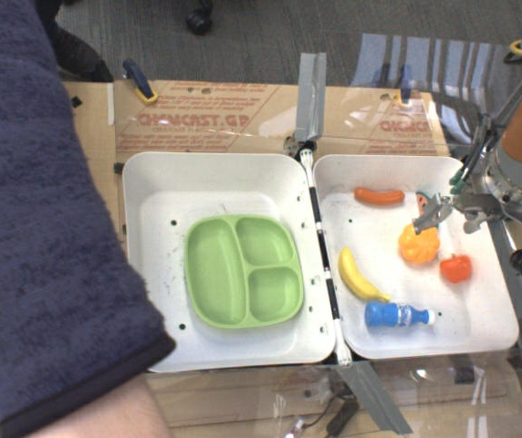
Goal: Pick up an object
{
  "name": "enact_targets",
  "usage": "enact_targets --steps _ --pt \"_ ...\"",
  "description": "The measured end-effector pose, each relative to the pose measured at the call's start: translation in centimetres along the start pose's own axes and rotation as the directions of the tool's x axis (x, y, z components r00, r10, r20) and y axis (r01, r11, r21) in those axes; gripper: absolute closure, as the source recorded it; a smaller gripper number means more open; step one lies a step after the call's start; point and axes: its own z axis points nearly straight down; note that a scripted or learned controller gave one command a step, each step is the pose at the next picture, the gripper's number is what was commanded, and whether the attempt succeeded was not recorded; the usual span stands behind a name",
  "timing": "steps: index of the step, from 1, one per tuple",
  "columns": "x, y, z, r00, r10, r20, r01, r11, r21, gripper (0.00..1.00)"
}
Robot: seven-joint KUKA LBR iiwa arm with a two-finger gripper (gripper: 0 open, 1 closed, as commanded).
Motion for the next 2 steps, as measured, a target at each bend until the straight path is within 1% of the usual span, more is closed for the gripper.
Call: enact_targets --steps 1,2 --pt "-5.8 -0.4 9.2 0.954 -0.299 0.001 0.299 0.954 -0.002 0.00" --pt "-3.1 -6.5 11.6 0.882 -0.471 0.000 0.471 0.882 -0.002 0.00"
